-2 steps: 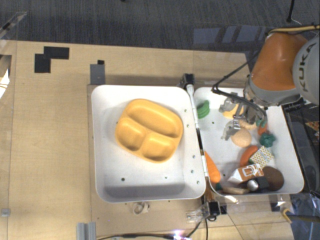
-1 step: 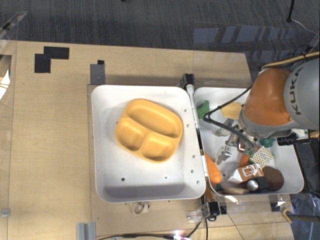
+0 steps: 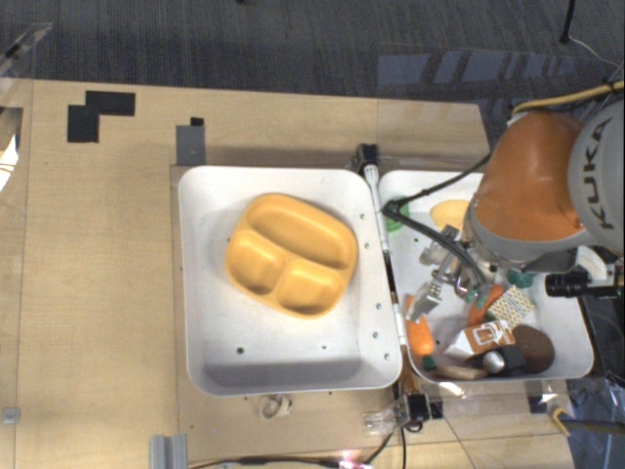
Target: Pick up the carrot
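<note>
Although the arm's (image 3: 532, 179) orange band and grey wrist cover much of the right bin (image 3: 584, 360), the gripper (image 3: 437, 283) can be picked out below them, a cluster of metal parts and dark cable angled down toward the bin's left wall. Whether it is open or closed I cannot tell; the metal pieces run together and nothing can be made out as held.

Just below the gripper, apart from it, lies the carrot (image 3: 420, 337), a short orange piece with a paler top end, close to the bin's left wall. A second orange-red piece (image 3: 484, 304) shows to the right, half under the wrist, too hidden to name. Further right lie a patterned card (image 3: 511, 306), a small brown-and-white packet (image 3: 487, 336), a dark brown round thing (image 3: 533, 348) and a dark long item (image 3: 459, 367) along the front wall. A pale yellow shape (image 3: 450, 211) peeks out behind the arm, mostly covered.

Beside it, the left bin (image 3: 205, 360) holds a yellow lumpy divided dish (image 3: 291, 252).
</note>
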{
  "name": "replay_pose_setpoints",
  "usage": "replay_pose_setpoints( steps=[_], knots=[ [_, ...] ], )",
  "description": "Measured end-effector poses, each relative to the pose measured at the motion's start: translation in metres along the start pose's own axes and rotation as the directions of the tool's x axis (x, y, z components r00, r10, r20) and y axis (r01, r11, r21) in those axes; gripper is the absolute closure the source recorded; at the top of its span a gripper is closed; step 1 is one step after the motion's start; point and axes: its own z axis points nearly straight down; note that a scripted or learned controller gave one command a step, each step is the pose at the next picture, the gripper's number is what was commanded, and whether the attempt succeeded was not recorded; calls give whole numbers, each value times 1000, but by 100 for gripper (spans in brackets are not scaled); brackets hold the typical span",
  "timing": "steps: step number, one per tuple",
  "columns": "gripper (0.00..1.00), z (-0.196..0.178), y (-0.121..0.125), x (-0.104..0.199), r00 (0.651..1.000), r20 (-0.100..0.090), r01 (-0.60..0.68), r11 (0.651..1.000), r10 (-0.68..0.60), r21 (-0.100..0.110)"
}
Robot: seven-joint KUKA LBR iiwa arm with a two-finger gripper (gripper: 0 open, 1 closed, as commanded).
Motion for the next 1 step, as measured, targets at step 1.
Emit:
replay_pose_setpoints(
  steps=[1],
  knots=[
    [0,2,-3,20,996,-6,90,996,-90,3]
  ],
)
